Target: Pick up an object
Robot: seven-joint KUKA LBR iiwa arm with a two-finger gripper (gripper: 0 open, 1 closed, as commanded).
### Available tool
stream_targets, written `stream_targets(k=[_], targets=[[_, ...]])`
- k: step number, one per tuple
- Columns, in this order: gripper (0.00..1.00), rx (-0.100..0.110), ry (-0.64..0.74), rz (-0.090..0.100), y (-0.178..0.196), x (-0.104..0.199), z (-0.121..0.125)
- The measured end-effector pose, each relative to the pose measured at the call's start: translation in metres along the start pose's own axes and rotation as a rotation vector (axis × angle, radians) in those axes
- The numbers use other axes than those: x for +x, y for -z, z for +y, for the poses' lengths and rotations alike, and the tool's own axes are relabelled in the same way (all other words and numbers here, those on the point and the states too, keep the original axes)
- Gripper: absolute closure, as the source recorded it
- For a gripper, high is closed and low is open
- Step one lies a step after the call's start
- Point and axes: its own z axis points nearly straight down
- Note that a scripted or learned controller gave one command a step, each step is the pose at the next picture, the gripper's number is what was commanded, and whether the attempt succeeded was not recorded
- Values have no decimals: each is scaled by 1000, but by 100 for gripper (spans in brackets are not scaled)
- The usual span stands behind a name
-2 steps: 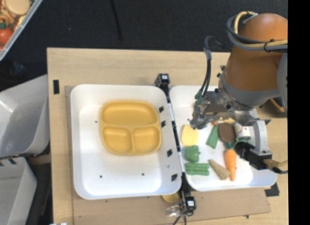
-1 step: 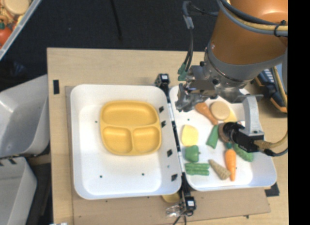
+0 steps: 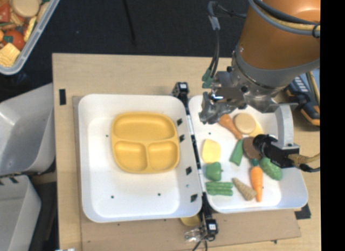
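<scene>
Your gripper (image 3: 211,109) hovered at the right bin's (image 3: 294,190) far-left corner, beside a smooth tapered carrot (image 3: 230,126); I cannot tell its grip state.

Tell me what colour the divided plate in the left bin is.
Yellow; the divided plate shows in the camera view.

This looks like a robotics lab set up for grasping trials, not a home kitchen. A pale wooden worktop (image 3: 124,72) stands on a dark floor and carries two shallow white bins (image 3: 91,190) clipped side by side. The food in the right bin (image 3: 294,190) is toy plastic, a yellow divided plate (image 3: 144,141) sits in the left, and a tray of spare toy food (image 3: 21,7) waits off the worktop's far corner.
</scene>
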Motion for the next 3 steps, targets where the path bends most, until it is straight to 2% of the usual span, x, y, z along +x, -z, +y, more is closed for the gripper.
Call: stream_targets(k=[3], targets=[[100,0,33,-5,30,-1,2]])
